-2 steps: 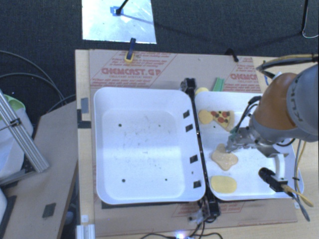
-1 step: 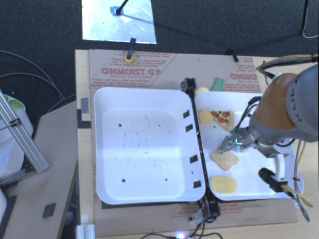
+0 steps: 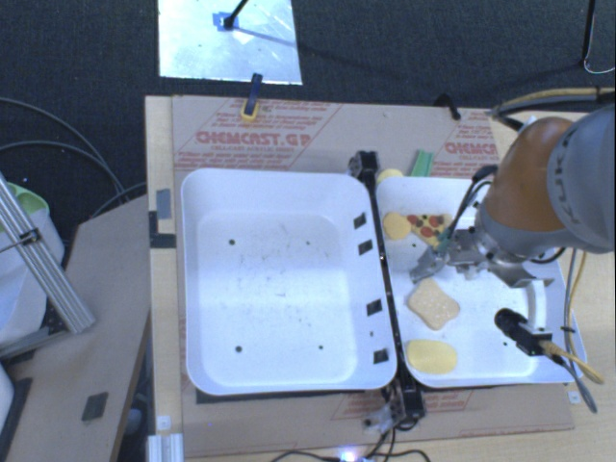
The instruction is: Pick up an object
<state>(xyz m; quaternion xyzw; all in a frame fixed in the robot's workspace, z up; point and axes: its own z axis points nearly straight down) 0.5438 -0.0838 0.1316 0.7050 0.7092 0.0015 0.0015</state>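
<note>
Hovering low in the right bin (image 3: 553,369), end effector (image 3: 430,263), its opening impossible to judge, sits just above the toast-shaped piece (image 3: 433,306), so it should descend straight and centre over that piece before closing.

Both bins look like smooth white plastic with a slight sheen; the left bin (image 3: 279,277) shows fine dark scuffs on its floor. Under them lies a matt brown cardboard sheet (image 3: 289,133) printed in red. The toast slice (image 3: 432,305) looks matt and grainy. The arm's orange band (image 3: 532,176) is glossy.
</note>
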